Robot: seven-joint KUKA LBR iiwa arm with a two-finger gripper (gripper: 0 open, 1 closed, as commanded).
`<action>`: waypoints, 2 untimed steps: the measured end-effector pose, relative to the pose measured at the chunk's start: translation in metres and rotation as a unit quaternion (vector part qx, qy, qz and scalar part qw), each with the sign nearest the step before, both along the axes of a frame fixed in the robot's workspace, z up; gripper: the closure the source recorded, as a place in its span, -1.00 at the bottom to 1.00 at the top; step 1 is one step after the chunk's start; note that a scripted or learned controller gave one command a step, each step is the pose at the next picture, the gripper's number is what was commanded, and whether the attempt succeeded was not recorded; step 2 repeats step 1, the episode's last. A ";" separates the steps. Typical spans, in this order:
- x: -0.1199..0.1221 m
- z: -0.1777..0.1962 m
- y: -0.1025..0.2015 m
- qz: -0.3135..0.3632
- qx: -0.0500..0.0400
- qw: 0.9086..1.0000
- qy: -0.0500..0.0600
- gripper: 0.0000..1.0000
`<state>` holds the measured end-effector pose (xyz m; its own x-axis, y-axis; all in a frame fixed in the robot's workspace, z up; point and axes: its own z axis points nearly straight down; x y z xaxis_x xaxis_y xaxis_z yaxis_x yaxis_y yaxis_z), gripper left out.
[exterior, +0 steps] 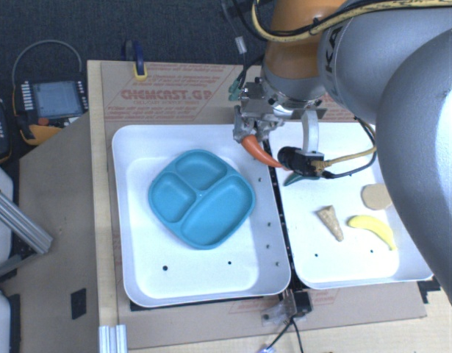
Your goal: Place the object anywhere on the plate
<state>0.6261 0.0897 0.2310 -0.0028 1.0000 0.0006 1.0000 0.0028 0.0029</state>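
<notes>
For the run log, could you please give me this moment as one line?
gripper: shut on carrot | position: above the seam between bins | plate: left bin, nothing on it | right bin: banana, cone

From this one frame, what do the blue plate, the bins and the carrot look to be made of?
The blue plate looks like moulded plastic with a soft sheen: one even colour, rounded compartment ridges. The left bin and right bin look like thin formed white plastic, with smooth walls and rounded corners. The carrot at the gripper is probably a plastic toy: flat, uniform orange with a slight gloss.
</notes>
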 end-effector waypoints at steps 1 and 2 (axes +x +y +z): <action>0.000 0.000 -0.001 -0.001 0.000 1.000 0.001 -1.00; 0.000 0.000 -0.001 -0.001 0.000 1.000 0.001 -1.00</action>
